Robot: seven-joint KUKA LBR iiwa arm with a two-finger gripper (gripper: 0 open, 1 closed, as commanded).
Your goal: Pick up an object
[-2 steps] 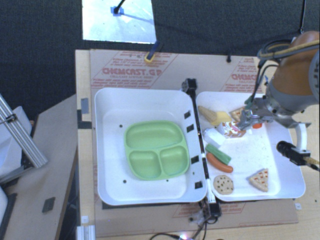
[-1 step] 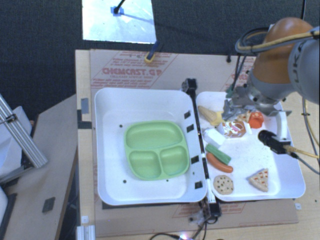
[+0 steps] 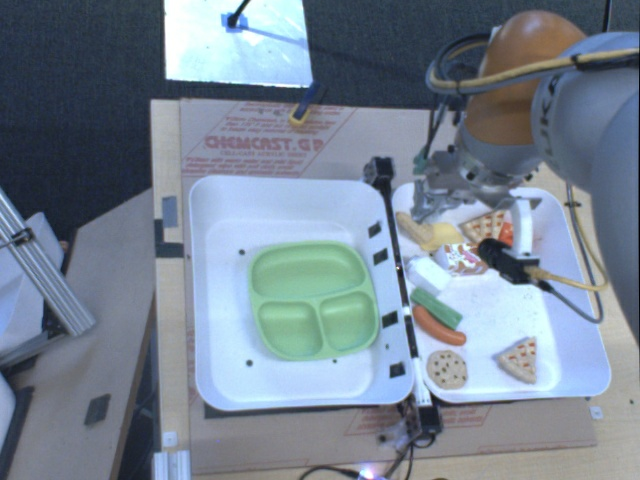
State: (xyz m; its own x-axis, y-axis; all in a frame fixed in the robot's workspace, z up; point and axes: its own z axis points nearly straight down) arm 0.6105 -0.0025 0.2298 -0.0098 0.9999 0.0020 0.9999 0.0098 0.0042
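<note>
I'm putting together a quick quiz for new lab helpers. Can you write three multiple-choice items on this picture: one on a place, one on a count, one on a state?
1. Where does the green tray lie?
A. In the left bin
B. In the right bin
C. On the bare bench

2. How many compartments does the tray have?
A. Two
B. Three
C. Five

3. Where is the gripper?
A. Over the left bin
B. Down at the far end of the right bin
C. Outside both bins

Answers:
1 A: it sits within the left bin.
2 B: one long section and two smaller ones.
3 B: it is low beside the toy food in the right bin.
</note>
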